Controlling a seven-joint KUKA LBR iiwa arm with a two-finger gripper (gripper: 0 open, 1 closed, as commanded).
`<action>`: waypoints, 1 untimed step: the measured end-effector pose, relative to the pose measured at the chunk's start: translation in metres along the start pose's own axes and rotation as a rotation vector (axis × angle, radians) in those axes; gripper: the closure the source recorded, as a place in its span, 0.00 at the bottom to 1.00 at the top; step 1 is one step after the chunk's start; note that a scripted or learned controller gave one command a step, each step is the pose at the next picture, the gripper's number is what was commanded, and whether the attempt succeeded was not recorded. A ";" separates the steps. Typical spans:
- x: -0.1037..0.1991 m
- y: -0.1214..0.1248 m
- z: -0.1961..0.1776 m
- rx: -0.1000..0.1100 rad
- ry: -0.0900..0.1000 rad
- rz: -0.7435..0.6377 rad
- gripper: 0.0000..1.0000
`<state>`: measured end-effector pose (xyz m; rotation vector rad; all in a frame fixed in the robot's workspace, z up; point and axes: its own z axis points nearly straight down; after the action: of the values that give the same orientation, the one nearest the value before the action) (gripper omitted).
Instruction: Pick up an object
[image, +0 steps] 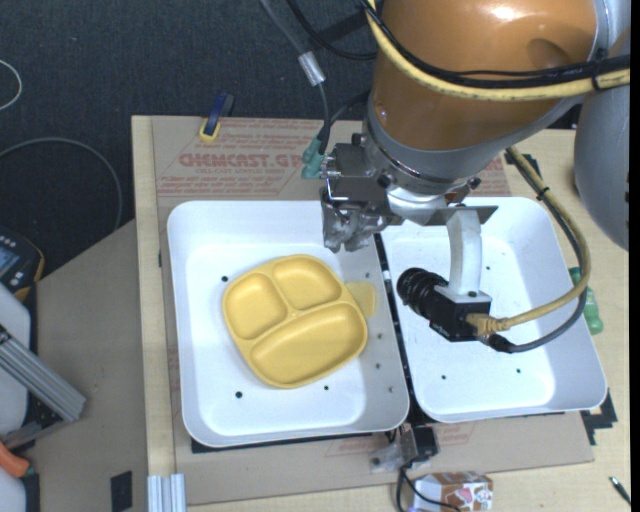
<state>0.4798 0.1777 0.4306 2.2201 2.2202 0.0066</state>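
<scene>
The tool (348, 232) hangs over the left bin's (200, 235) far right corner. The yellow divided plate (293, 320) lies just nearer and leftward, its long axis slanting across the bin. Whether the tool is open or holding anything cannot be told.

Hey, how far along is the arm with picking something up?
Done: the gripper is down at the left bin's far right corner, just beyond the yellow tray. In hand: nothing visibly between its fingers; the tray lies flat in the bin. Left: grasping and lifting an object.
</scene>
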 end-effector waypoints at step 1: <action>0.000 0.001 -0.010 -0.002 0.001 0.001 1.00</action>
<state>0.4803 0.1782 0.4409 2.2201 2.2190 0.0101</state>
